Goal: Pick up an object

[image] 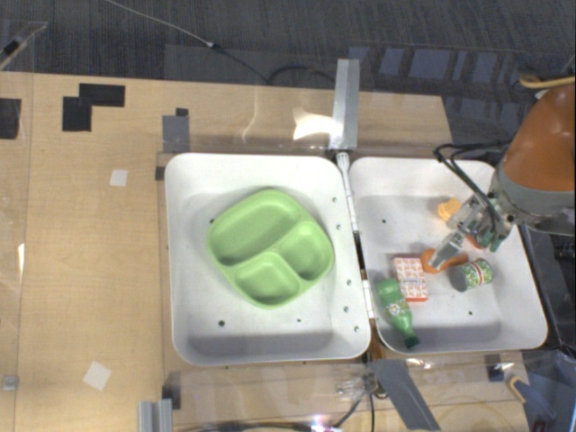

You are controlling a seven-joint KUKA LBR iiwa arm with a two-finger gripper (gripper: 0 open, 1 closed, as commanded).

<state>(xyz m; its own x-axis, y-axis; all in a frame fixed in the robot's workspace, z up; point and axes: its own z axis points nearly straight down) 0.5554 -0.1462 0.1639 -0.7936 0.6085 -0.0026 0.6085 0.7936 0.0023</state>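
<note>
**Pick not yet secured: gripper low in right bin, no object lifted**

Left bin: contains one item, a green divided plate with three compartments, lying flat near the middle of the floor. Nothing rests on it. It is well apart from the arm and appears untouched.

Right bin: contains the small objects. From its left side: a green bottle lying on its side near the front left corner; a small red-and-white box just beside the bottle's upper end; an orange object next to the box, directly beneath the tool; a grey-and-green can-like item close by on the right; and a small yellow-orange piece toward the back, apart from the rest.

Gripper: reaching down at a slant from the right, tip at or touching the orange object. Whether the tool is wide, narrow or clamped cannot be determined at this resolution; no object is visibly held.

Assessment: approach looks complete, with the orange object the probable target. Grasp and lift remain outstanding. All objects rest on the bin floors.
</note>
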